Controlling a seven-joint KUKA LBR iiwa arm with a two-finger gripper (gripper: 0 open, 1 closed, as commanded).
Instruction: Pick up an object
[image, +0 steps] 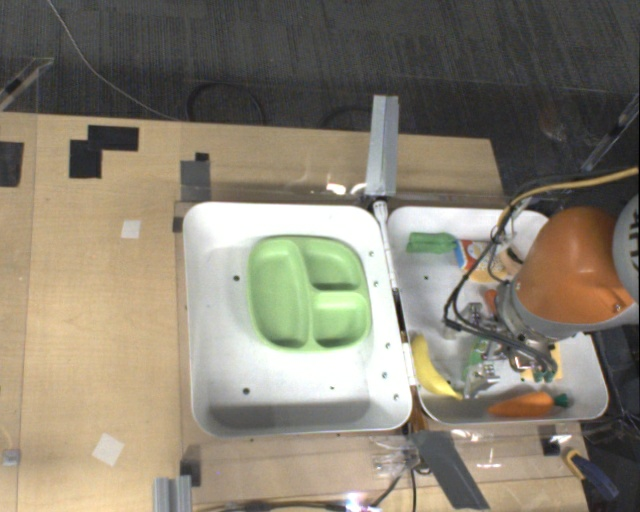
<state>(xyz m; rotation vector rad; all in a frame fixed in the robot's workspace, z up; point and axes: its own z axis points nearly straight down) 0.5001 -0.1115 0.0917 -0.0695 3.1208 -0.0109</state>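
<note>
Grasping is being attempted low in the right bin (598, 400), where the gripper (484, 372) is being held just beside the banana (432, 368), likely light, smooth and bruisable, best taken mid-length, though jaw state cannot be told.

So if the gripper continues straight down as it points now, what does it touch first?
Probably the yellow banana just beside the gripper, or the right white bin's floor; depth is unclear from above.
</note>
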